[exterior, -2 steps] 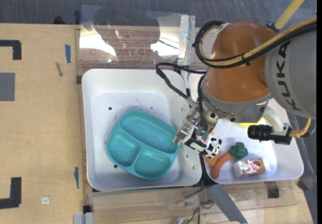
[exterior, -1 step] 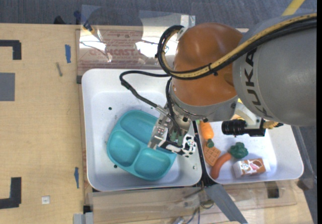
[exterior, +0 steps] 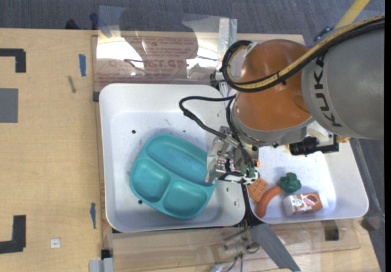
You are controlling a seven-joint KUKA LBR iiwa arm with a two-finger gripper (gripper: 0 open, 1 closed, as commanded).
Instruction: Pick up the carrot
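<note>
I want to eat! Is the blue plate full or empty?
Empty. The teal plate shows bare compartments; the carrot lies in the other bin.

Readable lettering
"KUKA" stands in dark letters on the grey arm (exterior: 348, 81); faint red print on the cardboard (exterior: 146, 60) is illegible.

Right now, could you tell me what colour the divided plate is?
Teal, the divided plate, seen in the camera view.

Left bin (exterior: 116, 112): teal divided plate (exterior: 171, 176), three compartments, lying tilted. Right bin (exterior: 348, 185): small orange-and-white packet (exterior: 302, 202) on its side, orange waffle-textured piece (exterior: 258, 189) near the divider. Wood surface (exterior: 46, 142) with black corner markings, blue tape bits.
</note>
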